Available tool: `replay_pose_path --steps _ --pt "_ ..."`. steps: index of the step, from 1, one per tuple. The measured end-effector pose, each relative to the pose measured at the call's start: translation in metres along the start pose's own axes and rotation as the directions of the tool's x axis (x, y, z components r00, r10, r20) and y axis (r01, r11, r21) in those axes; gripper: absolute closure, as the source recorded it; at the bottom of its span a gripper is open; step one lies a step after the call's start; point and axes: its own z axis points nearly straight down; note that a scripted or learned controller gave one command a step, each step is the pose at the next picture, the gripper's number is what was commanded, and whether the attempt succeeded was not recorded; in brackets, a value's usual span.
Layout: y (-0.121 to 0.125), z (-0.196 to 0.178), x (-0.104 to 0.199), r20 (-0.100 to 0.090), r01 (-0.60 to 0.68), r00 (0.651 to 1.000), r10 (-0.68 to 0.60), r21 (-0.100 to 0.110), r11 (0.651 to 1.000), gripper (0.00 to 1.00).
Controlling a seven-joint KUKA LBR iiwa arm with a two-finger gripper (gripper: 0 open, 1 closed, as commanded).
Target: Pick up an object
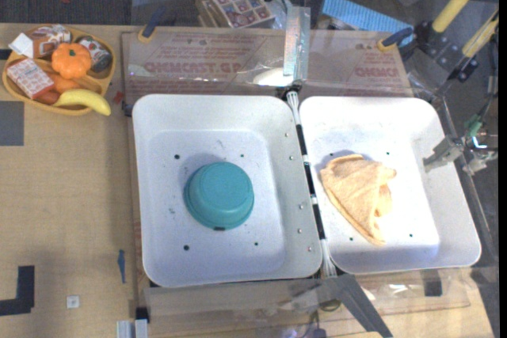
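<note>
A teal bowl [220,195] lies upside down in the middle of the left white bin [158,123]. In the right white bin [412,119], a crumpled tan and yellow cloth [360,193] rests against the left half of the floor, close to the wall shared by the two bins.
At the far left, on the wooden bench, a yellow plate [57,67] holds toy food with a banana and a small pumpkin. Cardboard and clear plastic sheets [261,63] stand behind the bins. A metal bracket [459,150] sits at the right bin's right rim.
</note>
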Motion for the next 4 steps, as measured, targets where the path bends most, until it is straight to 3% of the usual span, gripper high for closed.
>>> replay_pose_path --steps 1,2,3,4 --pt "0.033 0.175 0.017 0.005 0.18 0.984 -0.18 -0.012 0.984 0.0" --pt "0.003 0.175 0.041 0.008 0.383 0.924 -0.383 -0.014 0.924 0.0" --pt "0.003 0.164 0.039 0.006 0.378 0.926 -0.378 -0.017 0.926 1.0" --pt "-0.018 0.173 0.054 0.014 0.331 0.944 -0.33 -0.019 0.944 1.0"
